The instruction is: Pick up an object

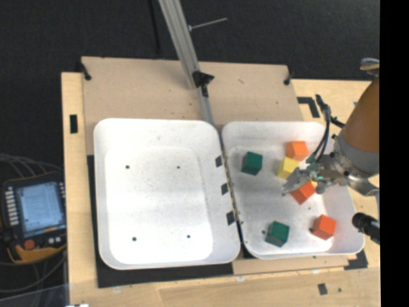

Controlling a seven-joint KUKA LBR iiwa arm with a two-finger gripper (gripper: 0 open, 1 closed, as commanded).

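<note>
1. Gripper (pixel 305 179) is seen low in the right bin (pixel 255 248).
2. Fingers are clamped on an orange cube (pixel 303 191).
3. A yellow cube (pixel 288 167) lies just beside.

A robotics lab or test cell is indicated. A plain board bench (pixel 179 75) is set on dark flooring, with black brackets fixed at its corners. Two white bins (pixel 160 190) are placed side by side on it, one strewn with coloured blocks (pixel 252 163). An aluminium rail (pixel 182 37) is mounted slantwise at the bench's far edge. A handheld control pendant (pixel 35 211) with lit screen and cables is seen at left. An industrial arm (pixel 364 133) is reached in from the right.
</note>
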